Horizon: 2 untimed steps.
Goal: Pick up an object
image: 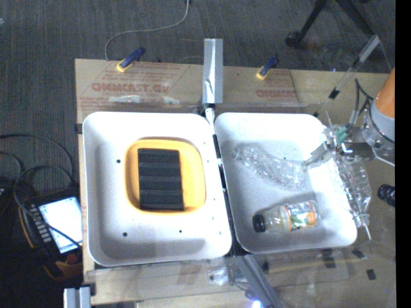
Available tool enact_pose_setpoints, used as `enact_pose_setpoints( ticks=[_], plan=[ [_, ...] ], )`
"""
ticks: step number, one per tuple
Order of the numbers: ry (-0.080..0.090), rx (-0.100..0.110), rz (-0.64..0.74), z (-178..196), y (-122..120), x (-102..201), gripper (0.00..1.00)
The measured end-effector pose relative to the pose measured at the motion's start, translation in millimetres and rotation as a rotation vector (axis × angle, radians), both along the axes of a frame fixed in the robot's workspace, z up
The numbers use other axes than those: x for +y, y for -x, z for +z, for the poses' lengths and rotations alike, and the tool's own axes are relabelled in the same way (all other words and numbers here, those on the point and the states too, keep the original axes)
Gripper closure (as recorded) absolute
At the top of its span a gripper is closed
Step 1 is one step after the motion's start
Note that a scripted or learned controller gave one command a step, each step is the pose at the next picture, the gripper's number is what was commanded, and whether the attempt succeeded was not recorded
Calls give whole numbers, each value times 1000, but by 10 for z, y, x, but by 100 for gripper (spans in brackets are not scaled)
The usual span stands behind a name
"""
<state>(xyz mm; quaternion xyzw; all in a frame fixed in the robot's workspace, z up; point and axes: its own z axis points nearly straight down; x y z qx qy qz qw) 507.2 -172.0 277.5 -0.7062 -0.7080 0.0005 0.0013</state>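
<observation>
The gripper (329, 145) sits over the right bin (334, 239), at its far right side; whether it is wide or narrow cannot be determined. Candidate objects: a crumpled clear plastic wrapper (270, 165) near the gripper and a bottle (288, 216) lying on its side closer to the front. Risk: thin wrapper may slip free; the bottle may roll away on contact.
</observation>
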Motion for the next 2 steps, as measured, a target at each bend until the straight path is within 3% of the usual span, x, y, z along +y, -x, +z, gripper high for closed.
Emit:
enact_pose_setpoints(
  ticks=[1,2],
  plan=[
    [-1,0,81,-1309,123,-495,0],
    [-4,-11,198,-1787,164,-454,0]
  ],
)
